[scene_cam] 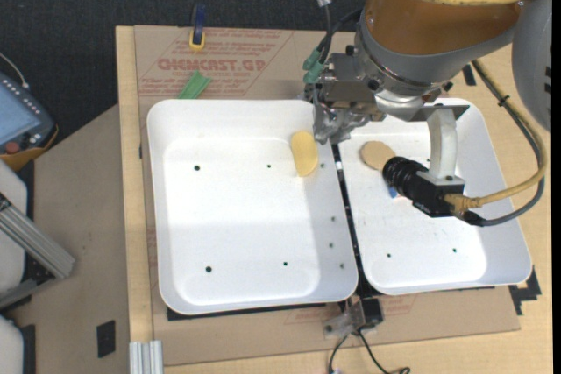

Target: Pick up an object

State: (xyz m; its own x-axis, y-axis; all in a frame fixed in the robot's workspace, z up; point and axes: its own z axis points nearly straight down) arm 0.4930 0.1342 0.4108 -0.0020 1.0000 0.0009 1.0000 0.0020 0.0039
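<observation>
A pale yellow oblong piece (304,154) lies in the left bin (228,258), close to its right wall. In the right bin (438,263), a tan oval piece (376,155) rests near the back left. My gripper (326,132) hangs over the seam between the two bins, just above and to the right of the yellow piece. It is near the piece's top end, and I cannot tell whether they touch. The wrist body hides the gripper's tips.
A black cylinder (410,179) on a white bracket, with a tan cable, hangs from the arm over the right bin. On the cardboard behind the left bin lie a green scrap (194,85) and a blue and yellow clip (198,34).
</observation>
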